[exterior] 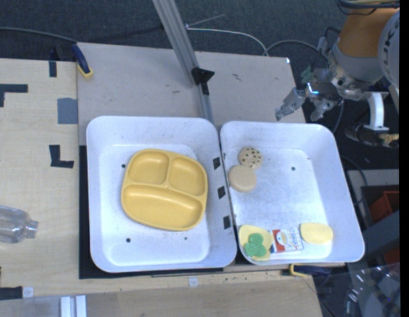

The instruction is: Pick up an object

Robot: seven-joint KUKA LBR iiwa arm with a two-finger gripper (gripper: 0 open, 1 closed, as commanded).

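My gripper (302, 104) hangs over the desk (145, 78) just past the right bin's (343, 170) far edge, fingers spread apart with nothing between them. Down in that bin, a speckled cookie (250, 156) touches a plain round biscuit (242, 178) near the left wall. Along the near edge sit a green piece (256, 245), a small carton (287, 240) and a yellow lump (316, 233). The left bin (102, 177) carries a yellow divided plate (164, 189).

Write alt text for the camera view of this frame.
The arm's end effector hangs above the right bin's far edge, holding nothing. That bin holds two cookies and small food items; the left bin holds a yellow divided plate.
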